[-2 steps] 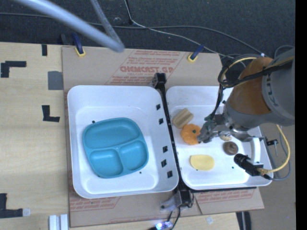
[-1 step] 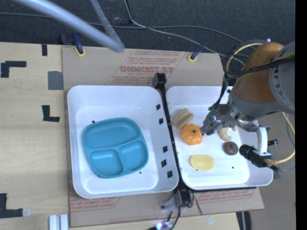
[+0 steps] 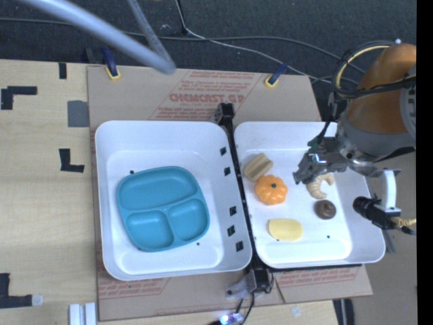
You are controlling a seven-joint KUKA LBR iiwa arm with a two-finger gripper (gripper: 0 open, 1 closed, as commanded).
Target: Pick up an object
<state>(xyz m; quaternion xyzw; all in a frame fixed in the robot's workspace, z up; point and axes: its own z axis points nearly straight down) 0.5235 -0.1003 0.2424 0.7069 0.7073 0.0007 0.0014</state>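
**Camera view: gripper low in right bin, no object taken yet**

Gripper (image 3: 310, 172) sits in the right bin (image 3: 270, 131), just beside a pale curved piece (image 3: 319, 186). Whether the tool is apart or together: cannot tell. Orange pumpkin (image 3: 271, 189) left of it, tan roll (image 3: 257, 165) far-left, yellow piece (image 3: 285, 229) nearer, brown disc (image 3: 325, 210) near-right. Blue tray (image 3: 162, 205) in left bin (image 3: 108, 141). Judged: approach step. Next: settle on one target, close, lift straight.

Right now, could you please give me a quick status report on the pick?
Gripper low in right white bin, nothing seen held. Pale curved piece right beside it. Small orange pumpkin close on the left.
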